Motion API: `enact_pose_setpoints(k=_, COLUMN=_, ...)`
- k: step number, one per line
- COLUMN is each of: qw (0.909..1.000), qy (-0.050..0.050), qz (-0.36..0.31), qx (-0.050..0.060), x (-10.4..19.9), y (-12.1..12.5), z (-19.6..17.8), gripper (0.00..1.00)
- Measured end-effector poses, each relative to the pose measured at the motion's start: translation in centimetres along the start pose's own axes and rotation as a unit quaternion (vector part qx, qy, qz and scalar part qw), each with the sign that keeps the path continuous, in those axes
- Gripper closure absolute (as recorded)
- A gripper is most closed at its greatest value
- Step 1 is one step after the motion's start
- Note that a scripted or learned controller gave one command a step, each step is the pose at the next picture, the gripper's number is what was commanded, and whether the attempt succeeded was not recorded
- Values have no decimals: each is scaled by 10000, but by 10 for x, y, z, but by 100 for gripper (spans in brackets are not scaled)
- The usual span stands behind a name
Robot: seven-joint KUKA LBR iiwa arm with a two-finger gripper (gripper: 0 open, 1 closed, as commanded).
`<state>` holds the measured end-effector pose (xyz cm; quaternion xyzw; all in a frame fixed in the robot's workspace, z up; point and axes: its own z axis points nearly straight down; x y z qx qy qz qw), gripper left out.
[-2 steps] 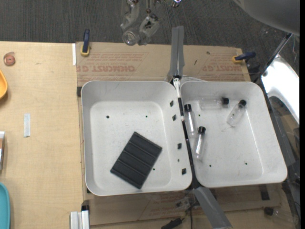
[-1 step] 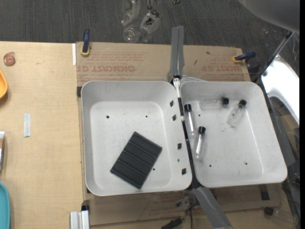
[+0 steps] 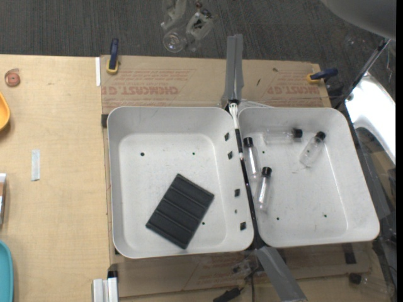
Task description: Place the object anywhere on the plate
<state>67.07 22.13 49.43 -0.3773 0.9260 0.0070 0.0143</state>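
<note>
A black ribbed rectangular plate (image 3: 181,210) lies tilted in the left bin (image 3: 126,168), toward its front. My gripper (image 3: 187,19) hangs high at the top of the view, beyond the far edge of the bins. A clear vial (image 3: 173,40) sits between its fingers, with its round end pointing down. Several more clear vials with black caps lie in the right bin (image 3: 352,187): one (image 3: 250,156) and another (image 3: 263,186) near the left wall, and two (image 3: 313,147) (image 3: 280,134) toward the back.
Both bins rest on a cardboard sheet (image 3: 164,83) held by clamps (image 3: 113,55) at its far corners. A grey divider post (image 3: 233,68) stands behind the seam between the bins. The grey arm (image 3: 365,5) fills the top right corner.
</note>
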Motion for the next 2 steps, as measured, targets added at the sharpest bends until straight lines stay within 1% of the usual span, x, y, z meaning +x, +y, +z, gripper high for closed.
enact_pose_setpoints(k=2, qw=10000, qy=-40, qz=35, qx=-5, x=-2, y=-3, z=-16, gripper=100)
